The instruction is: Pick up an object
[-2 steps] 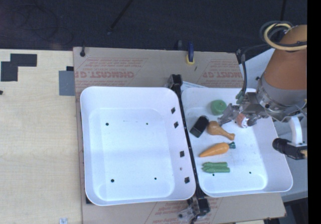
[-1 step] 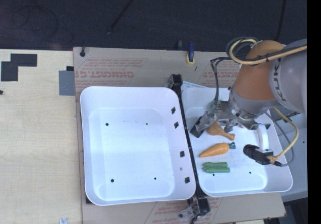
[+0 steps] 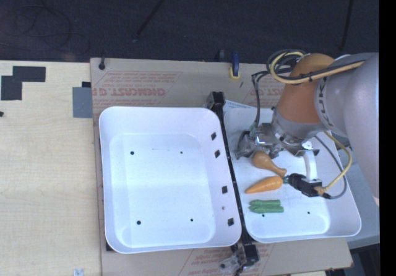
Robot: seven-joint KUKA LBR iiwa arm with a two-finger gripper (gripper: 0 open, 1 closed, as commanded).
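In the right bin lie three toy foods: a tan-orange gourd-shaped piece, an orange carrot just below it, and a green bean pod nearer the front. My gripper hangs low over the bin's left part, right above and beside the gourd piece's upper end. Whether it touches the piece is hidden by the wrist. The grey arm with its orange band comes in from the right and covers the bin's back half.
The left bin stands against the right one, parted by a black divider with clips. A black cable end with an orange tip dangles over the right bin, close to the carrot. Cardboard underlies both bins.
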